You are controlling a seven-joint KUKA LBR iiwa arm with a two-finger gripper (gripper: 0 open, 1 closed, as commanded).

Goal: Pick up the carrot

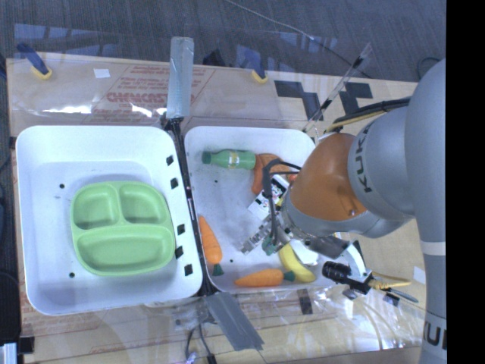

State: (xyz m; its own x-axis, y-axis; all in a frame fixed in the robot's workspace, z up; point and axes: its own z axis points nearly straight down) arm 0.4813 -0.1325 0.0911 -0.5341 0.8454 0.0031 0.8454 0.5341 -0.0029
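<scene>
Orange all over the right bin [227, 203], so easy to grab the wrong thing. Carrot [259, 279] lying flat against the bottom wall, lower middle of the frame, green end just beside the banana [294, 264]. Second carrot [210, 241] tucked along the left wall of that same bin, plus some other orange thing [261, 169] up top next to the green bottle [229, 158]. Claw [265, 240] hanging low over the bin's middle, just above and left of the banana; released or clenched, can't tell from this angle, and nothing visibly gripped.

Likely ways to flop, imo: pinching the banana along with the carrot, or scraping the wall and skidding off, thanks to both carrots hugging edges. Hardly any room on the wall side. Decent bare floor toward the bin's centre and upper left, so best approached from there. Left bin [45, 150] with the green plate [121, 226] well out of the way.
</scene>
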